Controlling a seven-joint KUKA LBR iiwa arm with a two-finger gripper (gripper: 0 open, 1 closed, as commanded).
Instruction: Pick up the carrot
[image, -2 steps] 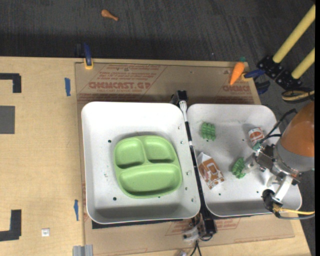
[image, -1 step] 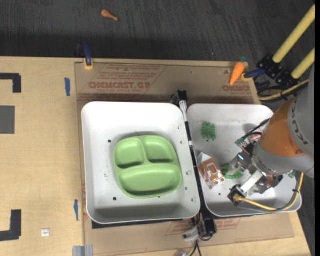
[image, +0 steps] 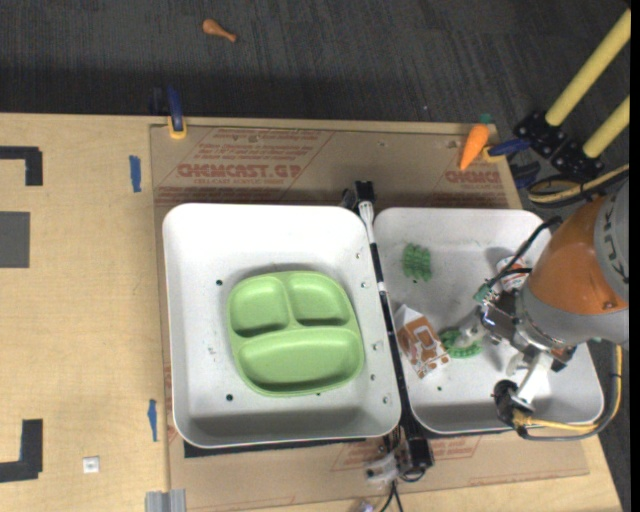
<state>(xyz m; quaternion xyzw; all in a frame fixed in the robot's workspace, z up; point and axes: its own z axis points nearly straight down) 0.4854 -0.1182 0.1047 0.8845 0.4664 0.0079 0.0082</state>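
Observation:
The carrot (image: 472, 147), orange with a green top, lies on the cardboard-covered bench just behind the right bin's (image: 450, 420) far edge, outside both bins. My gripper (image: 492, 316) hangs low over the middle of the right bin, well in front of the carrot and apart from it. The orange-banded wrist (image: 572, 277) hides much of it from above. A small green toy (image: 461, 344) lies right beside the gripper, to its left.
In the right bin also lie a green leafy piece (image: 417, 262) and a brown-and-white packet (image: 422, 346). The left bin (image: 190, 300) holds a green divided plate (image: 295, 330). A blue clamp and yellow poles (image: 590, 70) stand near the carrot at back right.

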